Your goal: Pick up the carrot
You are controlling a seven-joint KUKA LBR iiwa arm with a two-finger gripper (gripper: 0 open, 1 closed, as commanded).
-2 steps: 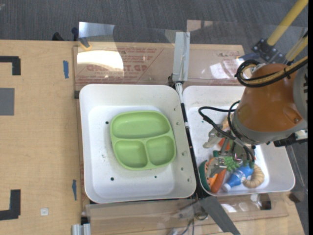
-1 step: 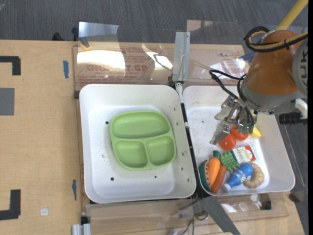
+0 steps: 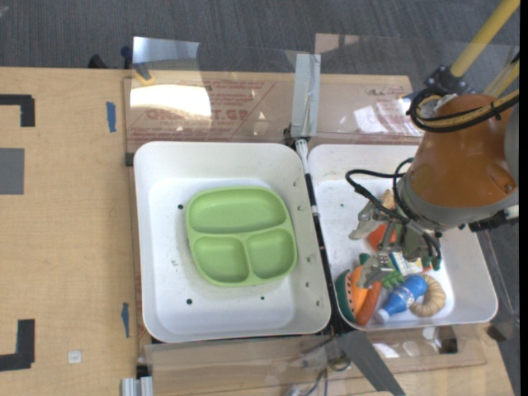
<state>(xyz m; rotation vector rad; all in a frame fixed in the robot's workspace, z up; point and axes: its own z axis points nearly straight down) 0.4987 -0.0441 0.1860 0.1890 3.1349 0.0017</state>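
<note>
The left bin (image 3: 157,246) holds a green divided plate (image 3: 241,236). In the right bin (image 3: 474,291), near its front left corner, the carrot (image 3: 369,297) lies among toys, long axis slanting front-to-back. Jaws' state: cannot tell.

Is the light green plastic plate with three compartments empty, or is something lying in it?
Empty. The light green three-compartment plate in the left white bin shows only bare green surface in all three compartments.
</note>
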